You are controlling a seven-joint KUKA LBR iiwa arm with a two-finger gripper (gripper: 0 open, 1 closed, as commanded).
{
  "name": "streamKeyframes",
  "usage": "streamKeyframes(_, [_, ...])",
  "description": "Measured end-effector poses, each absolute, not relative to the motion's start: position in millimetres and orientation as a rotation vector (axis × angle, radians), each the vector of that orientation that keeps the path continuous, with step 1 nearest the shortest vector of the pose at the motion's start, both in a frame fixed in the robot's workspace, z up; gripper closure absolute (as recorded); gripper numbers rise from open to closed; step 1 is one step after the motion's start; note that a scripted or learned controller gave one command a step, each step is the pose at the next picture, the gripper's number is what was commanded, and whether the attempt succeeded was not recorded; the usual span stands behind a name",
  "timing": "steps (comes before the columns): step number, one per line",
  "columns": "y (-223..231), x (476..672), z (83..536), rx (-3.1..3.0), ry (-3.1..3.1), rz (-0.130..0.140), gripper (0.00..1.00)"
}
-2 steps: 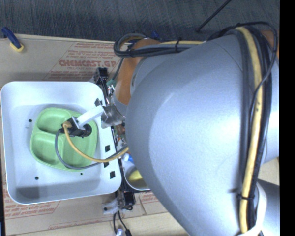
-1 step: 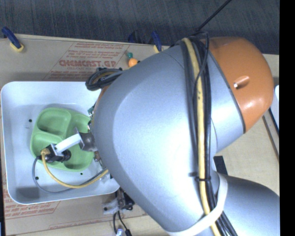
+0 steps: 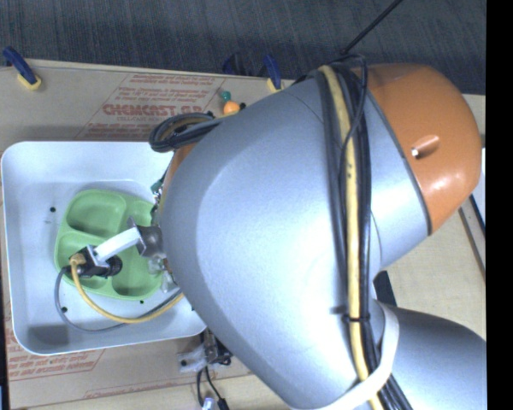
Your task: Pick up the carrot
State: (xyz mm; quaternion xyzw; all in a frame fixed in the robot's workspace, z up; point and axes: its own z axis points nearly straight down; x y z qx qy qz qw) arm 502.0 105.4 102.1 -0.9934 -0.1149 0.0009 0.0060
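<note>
Evidently the arm [image 3: 325, 229] leans low over the left bin [image 3: 17, 254], its gripper [image 3: 154, 244] by the green dish [image 3: 94, 220] near the bin's right edge and its grip impossible to tell, probably because the carrot lies beneath it, perhaps that dull orange sliver [image 3: 178, 149] at the far edge, its shape hidden.

Arm [image 3: 265, 229]: plain grey shell, glossy orange band [image 3: 427, 143] above the wrist. Bin [image 3: 26, 195]: white, no pattern. Dish [image 3: 94, 216] inside it: light green, uniform. Board [image 3: 111, 109] under the bin: tan cardboard with red printed lettering. Clamps [image 3: 21, 65] on the board's far edge: blue, yellowish tips. Floor [image 3: 154, 7]: dark grey carpet, fine ribbed weave.
</note>
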Motion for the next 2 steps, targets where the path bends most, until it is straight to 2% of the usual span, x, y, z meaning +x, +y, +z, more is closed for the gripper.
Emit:
streamKeyframes(1, [98.5, 475.3, 142.8, -3.08, -0.578, 0.011, 1.0])
streamKeyframes(2, [130.3, 475.9, 93.3, -3.121, -0.325, 0.009, 1.0])
